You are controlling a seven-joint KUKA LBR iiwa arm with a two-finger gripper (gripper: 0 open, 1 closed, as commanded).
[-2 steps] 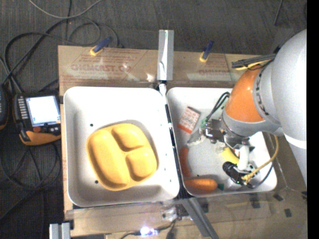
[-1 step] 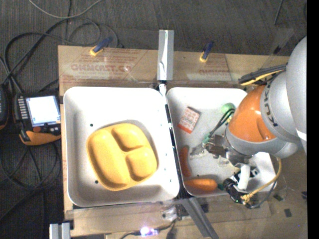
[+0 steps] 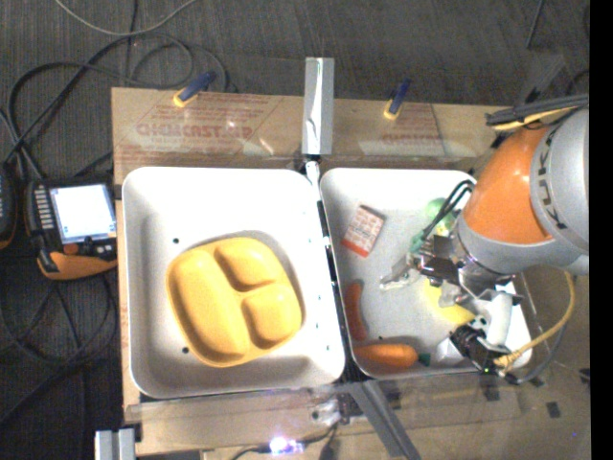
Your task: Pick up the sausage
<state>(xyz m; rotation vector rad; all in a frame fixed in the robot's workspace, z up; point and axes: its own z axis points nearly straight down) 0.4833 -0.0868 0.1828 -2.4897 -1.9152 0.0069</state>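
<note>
Sausage (image 3: pixel 354 310) lies along the left wall of the right bin (image 3: pixel 402 182), lengthwise, untouched. Carrot (image 3: pixel 387 355) just below it at the bin's near edge. Arm (image 3: pixel 522 204) reaches over the right bin; gripper (image 3: pixel 407 274) hangs mid-bin, apart from the sausage (jaw state: cannot tell). Red-white packet (image 3: pixel 363 230) sits further back. Yellow tray (image 3: pixel 237 300) fills the left bin (image 3: pixel 144 257).

bench (image 3: pixel 278 127): brown board | left white bin (image 3: pixel 144 257) | right white bin (image 3: pixel 402 182) | both side by side, touching
</note>
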